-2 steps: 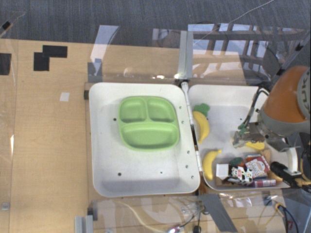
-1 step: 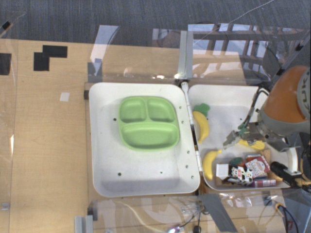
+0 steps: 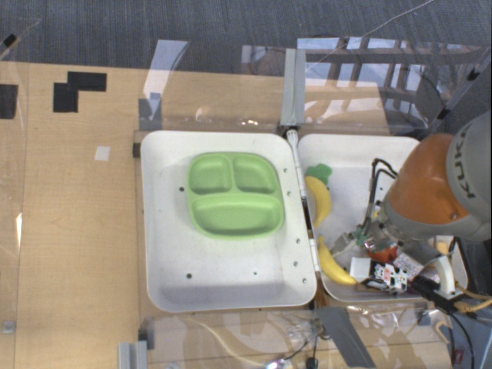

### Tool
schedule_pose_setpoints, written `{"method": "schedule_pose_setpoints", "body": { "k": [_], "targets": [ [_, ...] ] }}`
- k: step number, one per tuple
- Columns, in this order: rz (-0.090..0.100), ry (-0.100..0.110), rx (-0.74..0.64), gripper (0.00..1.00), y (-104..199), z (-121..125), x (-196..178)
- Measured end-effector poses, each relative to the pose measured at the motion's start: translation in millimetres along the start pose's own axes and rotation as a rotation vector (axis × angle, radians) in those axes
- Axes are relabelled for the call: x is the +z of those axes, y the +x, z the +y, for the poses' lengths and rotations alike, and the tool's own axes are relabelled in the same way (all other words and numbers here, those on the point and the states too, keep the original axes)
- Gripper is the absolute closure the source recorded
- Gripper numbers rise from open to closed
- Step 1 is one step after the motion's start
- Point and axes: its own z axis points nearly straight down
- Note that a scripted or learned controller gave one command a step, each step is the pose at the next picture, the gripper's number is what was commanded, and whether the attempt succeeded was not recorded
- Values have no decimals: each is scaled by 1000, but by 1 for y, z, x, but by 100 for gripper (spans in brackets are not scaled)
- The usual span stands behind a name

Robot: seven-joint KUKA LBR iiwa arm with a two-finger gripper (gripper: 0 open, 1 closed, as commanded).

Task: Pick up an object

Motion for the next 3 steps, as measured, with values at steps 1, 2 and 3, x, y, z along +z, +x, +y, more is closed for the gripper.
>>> {"method": "schedule_pose_setpoints", "body": {
  "k": [1,2,3],
  "targets": [
    [5,1,-380,0,-64,-21,1],
    [10,-1,-380,100,-62,-19,-10],
    [7,1,-454,100,-72,63,4]
  ]
}}
